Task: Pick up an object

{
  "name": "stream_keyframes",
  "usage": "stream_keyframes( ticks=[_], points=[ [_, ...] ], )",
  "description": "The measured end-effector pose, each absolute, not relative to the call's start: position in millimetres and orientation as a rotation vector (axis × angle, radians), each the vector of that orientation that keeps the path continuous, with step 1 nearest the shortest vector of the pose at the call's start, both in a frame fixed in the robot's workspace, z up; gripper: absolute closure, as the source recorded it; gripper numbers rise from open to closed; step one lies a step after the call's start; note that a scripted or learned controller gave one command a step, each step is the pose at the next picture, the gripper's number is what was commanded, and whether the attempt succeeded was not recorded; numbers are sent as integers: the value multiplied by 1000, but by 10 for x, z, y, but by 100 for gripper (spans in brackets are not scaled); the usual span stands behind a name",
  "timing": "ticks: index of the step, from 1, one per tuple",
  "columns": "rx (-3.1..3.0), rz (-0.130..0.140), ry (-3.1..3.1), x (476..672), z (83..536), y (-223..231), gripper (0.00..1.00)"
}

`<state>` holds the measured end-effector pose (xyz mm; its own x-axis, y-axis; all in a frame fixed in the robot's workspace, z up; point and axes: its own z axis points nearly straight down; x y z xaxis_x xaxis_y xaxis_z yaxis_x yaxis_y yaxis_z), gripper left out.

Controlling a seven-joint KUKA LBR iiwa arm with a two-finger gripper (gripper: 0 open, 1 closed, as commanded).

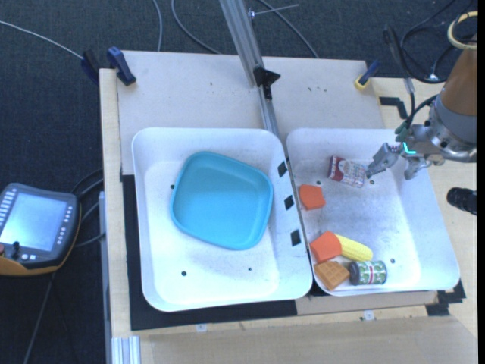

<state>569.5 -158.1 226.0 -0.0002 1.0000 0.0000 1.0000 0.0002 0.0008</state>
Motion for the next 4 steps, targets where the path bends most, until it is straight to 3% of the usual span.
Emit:
stream_keyframes(
  ticks=[1, 3, 4],
  points=[
    [2221, 1, 2221, 5695, 2259, -1581, 0],
    [2225, -5, 2224, 5706, 1227, -1597, 0],
    [2223, -2, 2223, 5702, 943, -1594, 0]
  ],
)
